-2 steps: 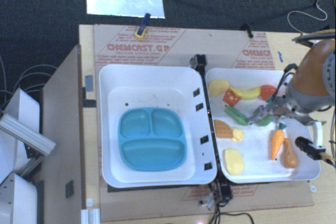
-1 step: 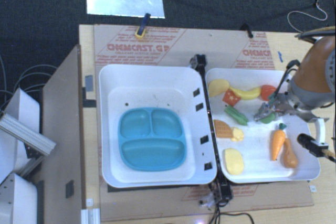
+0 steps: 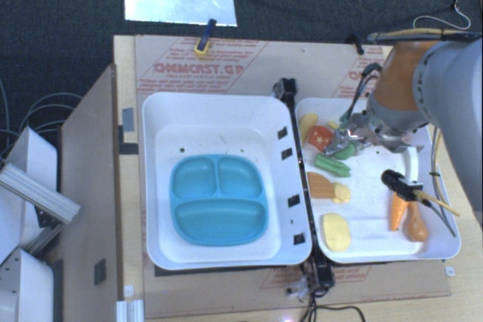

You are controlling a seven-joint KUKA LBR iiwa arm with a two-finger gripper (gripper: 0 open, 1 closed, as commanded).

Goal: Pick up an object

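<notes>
— Where is the arm now?

— It reaches in over the right bin (image 3: 441,234). The pincer (image 3: 345,139) is low, near the far left part of that bin, just beside a red toy piece (image 3: 320,136) and just above some green pieces (image 3: 333,162). It seems to touch the green ones, or almost.

— Does it grasp something?

— I cannot tell. The metal tip is small and partly hidden, so I do not see if it is released or clenched. I see nothing clearly between it.

— What should it do well at this step, in your opinion?

— I think it must choose one thing only. The red piece, the green pieces and a yellow piece (image 3: 308,122) lie close together, so the pincer could push them away instead of taking one. It should come straight down over the middle of one green piece and close gently.

— And the other things?

— An orange carrot (image 3: 397,212), a pale yellow lump (image 3: 336,231) and an orange-yellow piece (image 3: 329,188) lie nearer to us, well apart from the pincer. The left bin (image 3: 162,113) holds a blue divided plate (image 3: 219,200).
</notes>
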